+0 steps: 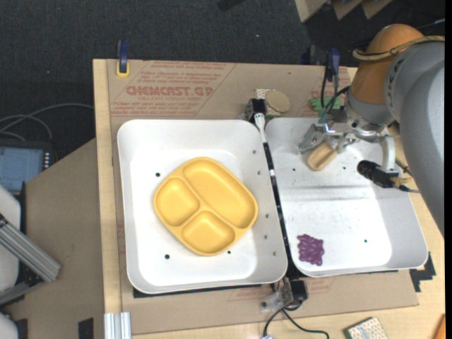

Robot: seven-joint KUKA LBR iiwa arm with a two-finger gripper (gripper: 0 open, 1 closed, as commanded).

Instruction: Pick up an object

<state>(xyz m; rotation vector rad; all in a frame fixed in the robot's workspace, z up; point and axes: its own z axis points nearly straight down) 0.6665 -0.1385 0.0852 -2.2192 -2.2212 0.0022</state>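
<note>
Two white bins sit side by side on a cardboard-topped tabletop (176, 83) over dark carpet. Reaching in from the right, the grey arm (424, 104) bends its orange-banded wrist down over the right bin (353, 246), claw (326, 145) closed on a tan cylinder (320, 157). A purple grape cluster (310, 248) lies near that bin's front; a yellow divided plate (205, 205) fills the left bin (141, 154)

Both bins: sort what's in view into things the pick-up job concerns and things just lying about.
Job:
gripper
tan object at the gripper, right bin
purple cluster, right bin
yellow divided plate, left bin

Lying about:
blue clamp
cables
</note>
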